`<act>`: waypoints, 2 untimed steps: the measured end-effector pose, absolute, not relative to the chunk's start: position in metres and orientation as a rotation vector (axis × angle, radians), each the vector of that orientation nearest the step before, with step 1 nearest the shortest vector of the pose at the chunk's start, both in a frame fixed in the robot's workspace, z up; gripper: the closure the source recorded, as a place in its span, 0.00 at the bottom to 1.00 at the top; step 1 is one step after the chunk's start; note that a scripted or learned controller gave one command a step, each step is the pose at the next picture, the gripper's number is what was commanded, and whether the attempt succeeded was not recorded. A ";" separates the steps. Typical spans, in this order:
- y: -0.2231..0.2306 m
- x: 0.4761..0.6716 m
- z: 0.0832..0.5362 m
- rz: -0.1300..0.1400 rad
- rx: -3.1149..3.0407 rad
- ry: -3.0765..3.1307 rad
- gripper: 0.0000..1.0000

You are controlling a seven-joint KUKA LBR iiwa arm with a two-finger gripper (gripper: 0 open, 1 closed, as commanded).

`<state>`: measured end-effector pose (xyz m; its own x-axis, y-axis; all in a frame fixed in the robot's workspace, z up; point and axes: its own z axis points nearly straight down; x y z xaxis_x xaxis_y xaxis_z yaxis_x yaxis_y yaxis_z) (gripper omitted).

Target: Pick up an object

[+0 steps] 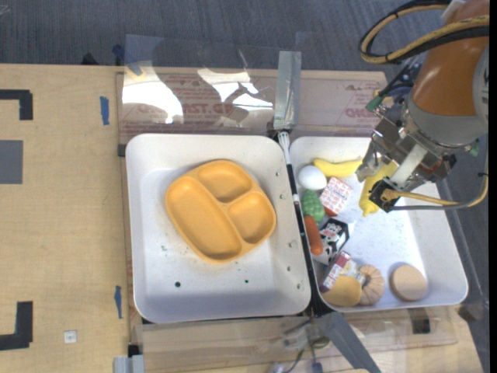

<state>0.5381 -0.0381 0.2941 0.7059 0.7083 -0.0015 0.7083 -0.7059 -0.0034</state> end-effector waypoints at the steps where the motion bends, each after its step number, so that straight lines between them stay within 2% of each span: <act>1: -0.075 0.551 0.323 -0.002 -2.883 -1.252 1.00; 2: -0.001 0.525 0.253 0.012 -2.975 -0.994 1.00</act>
<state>0.5255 -0.0012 0.2531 0.7991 0.6011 -0.0056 0.6011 -0.7991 -0.0067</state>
